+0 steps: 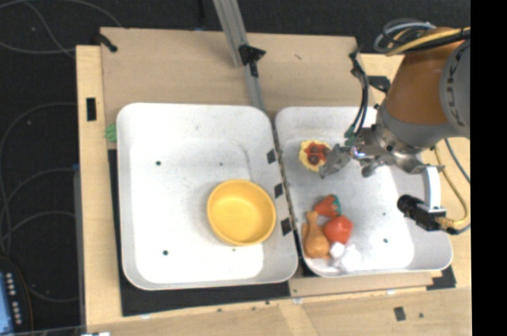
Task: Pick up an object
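Note:
In the right bin [396,247] a small yellow and red toy [314,154] lies near the upper left corner. Just to its right my gripper [339,160] hangs low, its dark fingers next to the toy; nothing shows between them. At the bin's front left lies a cluster: a red tomato-like ball [338,229], an orange piece [324,207], a tan pear-shaped piece [314,238] and a small white object [342,253]. A yellow bowl [240,211] sits in the left bin [158,168].
A grey metal post [230,9] slants down from the top to the gap between the bins. The arm's orange band [420,89] and cables overhang the right bin's right side. A black fitting [420,213] sticks out at right.

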Robot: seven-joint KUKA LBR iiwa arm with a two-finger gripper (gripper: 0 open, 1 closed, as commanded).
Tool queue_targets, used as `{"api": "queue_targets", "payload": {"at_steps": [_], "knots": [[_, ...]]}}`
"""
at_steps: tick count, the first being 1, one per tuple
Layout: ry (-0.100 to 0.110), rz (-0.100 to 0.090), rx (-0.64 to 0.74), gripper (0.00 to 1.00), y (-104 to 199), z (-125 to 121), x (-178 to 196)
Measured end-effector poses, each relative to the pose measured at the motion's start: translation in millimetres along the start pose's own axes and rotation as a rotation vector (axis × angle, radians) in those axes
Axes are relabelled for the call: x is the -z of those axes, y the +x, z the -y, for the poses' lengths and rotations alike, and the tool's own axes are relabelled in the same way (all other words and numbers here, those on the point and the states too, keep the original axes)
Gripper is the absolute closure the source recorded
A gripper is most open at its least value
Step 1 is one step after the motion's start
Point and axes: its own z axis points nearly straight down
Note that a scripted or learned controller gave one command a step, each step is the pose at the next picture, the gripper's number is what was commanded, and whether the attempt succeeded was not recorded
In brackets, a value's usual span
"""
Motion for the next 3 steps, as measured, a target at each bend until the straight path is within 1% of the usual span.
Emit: {"api": "queue_targets", "payload": {"at_steps": [1, 2, 3], "knots": [[0.003, 0.001, 0.001, 0.00, -8.2, -6.7, -47.9], [-0.003, -0.001, -0.004, 1.00, -8.0, -8.1, -34.8], [-0.001, -0.002, -0.002, 1.00, -14.1, -4.2, 8.2]]}}
